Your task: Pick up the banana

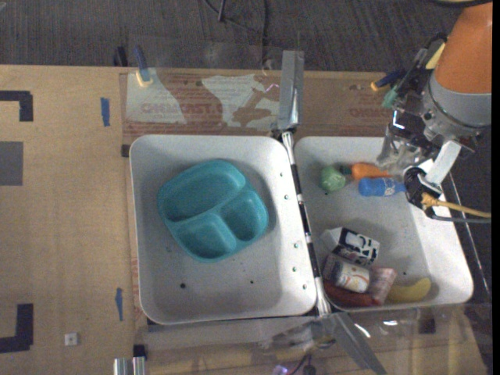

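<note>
The yellow banana (411,290) lies in the front right corner of the right bin (437,241), next to a pinkish packet (383,283). My gripper (400,159) hangs over the back right part of that bin, just above a blue item (380,187) and an orange item (367,170), far from the banana. Nothing shows in its grasp.
A green lump (333,179) sits near the bin's back left. A black-and-white carton (356,244), a can (348,274) and a red item (342,294) crowd the front left, beside the banana. The left bin (148,272) holds a teal divided plate (212,208). A yellow cable (453,208) trails from the wrist.
</note>
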`<state>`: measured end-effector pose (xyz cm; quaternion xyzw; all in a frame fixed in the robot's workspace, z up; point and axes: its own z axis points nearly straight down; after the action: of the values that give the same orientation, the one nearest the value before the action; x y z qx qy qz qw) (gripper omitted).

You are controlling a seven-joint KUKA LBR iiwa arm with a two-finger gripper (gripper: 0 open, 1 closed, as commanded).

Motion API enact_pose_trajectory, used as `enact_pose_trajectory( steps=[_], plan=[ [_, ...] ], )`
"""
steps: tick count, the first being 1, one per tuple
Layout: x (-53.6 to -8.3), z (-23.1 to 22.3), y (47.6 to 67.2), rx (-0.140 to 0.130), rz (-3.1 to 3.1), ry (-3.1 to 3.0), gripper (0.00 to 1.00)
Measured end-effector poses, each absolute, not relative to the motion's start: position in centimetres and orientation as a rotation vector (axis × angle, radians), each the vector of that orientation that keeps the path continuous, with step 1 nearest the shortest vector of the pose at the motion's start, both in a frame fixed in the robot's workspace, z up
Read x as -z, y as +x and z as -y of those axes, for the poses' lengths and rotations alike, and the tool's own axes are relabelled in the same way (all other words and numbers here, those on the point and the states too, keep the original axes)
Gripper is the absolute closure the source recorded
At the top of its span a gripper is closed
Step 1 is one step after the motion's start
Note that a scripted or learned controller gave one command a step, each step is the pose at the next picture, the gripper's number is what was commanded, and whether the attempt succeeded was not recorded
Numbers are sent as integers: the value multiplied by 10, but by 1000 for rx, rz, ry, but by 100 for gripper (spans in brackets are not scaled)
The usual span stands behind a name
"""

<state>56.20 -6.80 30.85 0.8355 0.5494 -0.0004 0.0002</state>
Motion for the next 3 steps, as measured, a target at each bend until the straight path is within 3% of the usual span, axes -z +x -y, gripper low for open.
enact_pose_trajectory(
  steps=[1,2,3],
  plan=[
    [-125,114,555,4,-1642,2681,100],
    [-216,208,579,0,-1771,2593,100],
    [-282,210,624,0,-1729,2621,100]
  ],
)
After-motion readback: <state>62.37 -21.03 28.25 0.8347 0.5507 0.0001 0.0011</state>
